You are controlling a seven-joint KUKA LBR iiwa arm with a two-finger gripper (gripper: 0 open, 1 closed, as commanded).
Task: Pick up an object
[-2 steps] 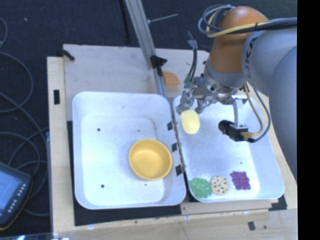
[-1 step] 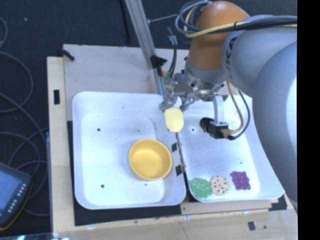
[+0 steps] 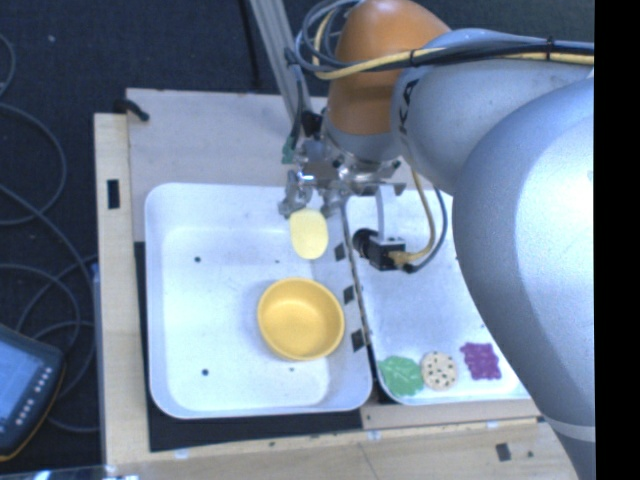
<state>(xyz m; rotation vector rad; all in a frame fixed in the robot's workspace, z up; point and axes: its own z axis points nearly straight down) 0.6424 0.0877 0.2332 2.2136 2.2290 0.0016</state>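
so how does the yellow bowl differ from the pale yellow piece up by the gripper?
The yellow bowl is round, hollow and deeper yellow; the pale yellow piece is smaller, oval and flat-looking. The bowl sits nearer the left bin's near edge, while the piece is directly under the gripper. Both are over the left bin.

Pale yellow piece between jaws
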